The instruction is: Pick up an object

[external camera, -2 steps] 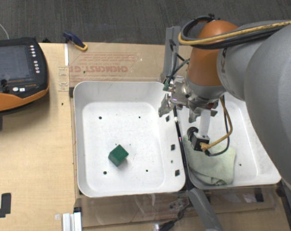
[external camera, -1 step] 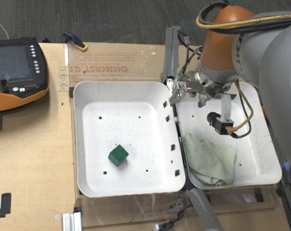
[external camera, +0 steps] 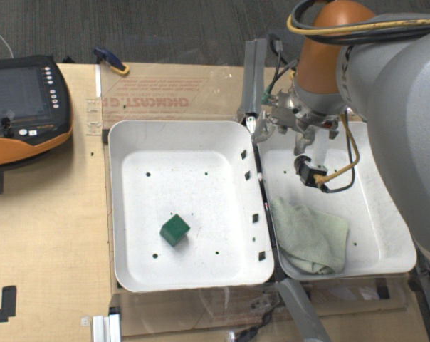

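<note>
Camera view: hand point(external camera: 302, 142) hangs over the far end of the right shallow white bin point(external camera: 386, 212); can't tell if it's apart or together, and nothing is seen in it. A crumpled pale-green cloth point(external camera: 309, 235) lies at that bin's near end, and a small green cube point(external camera: 175, 229) sits in the left white bin point(external camera: 115, 191). Pick looks unstarted: grasp and lift both left.

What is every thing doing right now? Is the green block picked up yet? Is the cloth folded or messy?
green block: not picked up, lying alone in the left bin.
cloth: messy and crumpled, in the near end of the right bin.
gripper: over the far end of the right bin, away from the block.
controller: on the bench, screen dark.
</note>
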### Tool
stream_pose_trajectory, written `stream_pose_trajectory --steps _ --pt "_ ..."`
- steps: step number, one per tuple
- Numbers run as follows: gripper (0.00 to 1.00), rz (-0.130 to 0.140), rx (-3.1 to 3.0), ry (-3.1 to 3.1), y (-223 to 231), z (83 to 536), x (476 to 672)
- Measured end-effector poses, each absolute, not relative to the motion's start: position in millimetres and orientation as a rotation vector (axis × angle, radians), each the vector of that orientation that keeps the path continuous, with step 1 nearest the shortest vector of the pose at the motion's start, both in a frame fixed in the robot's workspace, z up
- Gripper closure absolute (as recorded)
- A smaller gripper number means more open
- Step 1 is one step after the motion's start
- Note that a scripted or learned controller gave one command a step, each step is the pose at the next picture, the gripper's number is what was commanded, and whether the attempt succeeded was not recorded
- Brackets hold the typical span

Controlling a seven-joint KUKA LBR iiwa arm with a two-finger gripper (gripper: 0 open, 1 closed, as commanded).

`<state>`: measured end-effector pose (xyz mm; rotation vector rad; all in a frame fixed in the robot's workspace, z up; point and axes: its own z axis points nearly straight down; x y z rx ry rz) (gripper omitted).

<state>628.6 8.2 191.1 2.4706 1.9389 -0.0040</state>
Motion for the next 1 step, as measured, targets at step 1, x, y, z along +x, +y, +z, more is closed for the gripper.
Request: stream_pose_trajectory --steps 1 --pt "0.0 -0.004 2.365 2.066 53.5 191.0 658.7"
